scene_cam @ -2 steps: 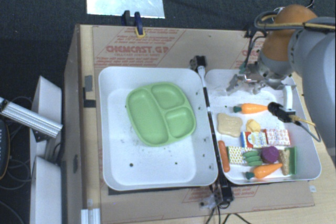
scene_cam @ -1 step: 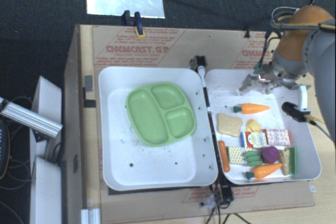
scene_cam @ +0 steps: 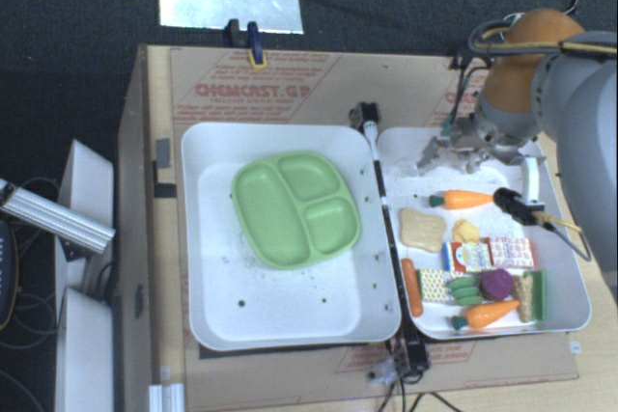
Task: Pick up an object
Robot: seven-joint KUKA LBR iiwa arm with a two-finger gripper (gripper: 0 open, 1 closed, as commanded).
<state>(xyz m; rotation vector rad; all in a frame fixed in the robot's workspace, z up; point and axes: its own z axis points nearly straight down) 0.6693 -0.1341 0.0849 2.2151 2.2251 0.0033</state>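
**Pincer spread over the far end of the food bin**

Nearest the camera in the right-hand bin (scene_cam: 579, 304) lies the near carrot (scene_cam: 491, 313). A purple toy (scene_cam: 497, 285) and green pods (scene_cam: 463, 289) sit just behind it, and a sausage (scene_cam: 412, 287) lies along the bin's left wall. Next come two red-and-white boxes (scene_cam: 492, 254); their print is too small for me to read. Behind them sit a bread slice (scene_cam: 422, 229) and a yellow piece (scene_cam: 466, 232), then the far carrot (scene_cam: 463, 200). My pincer (scene_cam: 450, 165) hangs just beyond that carrot, over the bin's bare far end, spread and gripping nothing. The left-hand bin (scene_cam: 208, 304) holds a green plate (scene_cam: 294, 207) with three compartments. Under both bins lies cardboard (scene_cam: 319, 77) printed in red; beyond the left-hand bin I read "CHEMCAST GP". A blue and yellow clamp (scene_cam: 253, 41) grips its far edge.
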